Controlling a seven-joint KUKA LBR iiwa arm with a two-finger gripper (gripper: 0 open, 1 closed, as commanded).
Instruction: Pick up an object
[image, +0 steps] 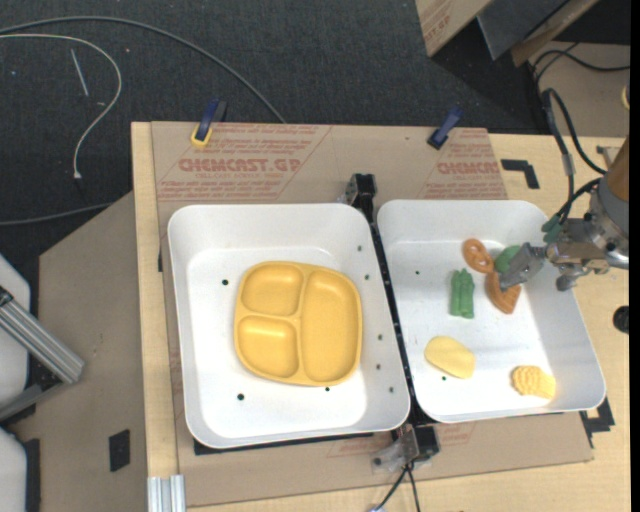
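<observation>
Claw (522, 268) at the upper right of the right-hand shallow white bin (575, 330), reaching in from the right; I see its grey fingers low over a small brown-orange wedge-shaped toy (503, 295), but I cannot tell whether they are spread or closed, nor whether they grip it. I take the wedge as the nearest target: it lies just below and slightly left of the claw, its long axis slanting down-left. An orange pretzel-shaped piece (477, 254) sits just to the claw's left, a green ridged toy vegetable (461, 293) further left, upright along the bin. A pale yellow oval piece (450, 357) and a yellow knobbly piece (533, 381) lie well apart, toward the near edge.
</observation>
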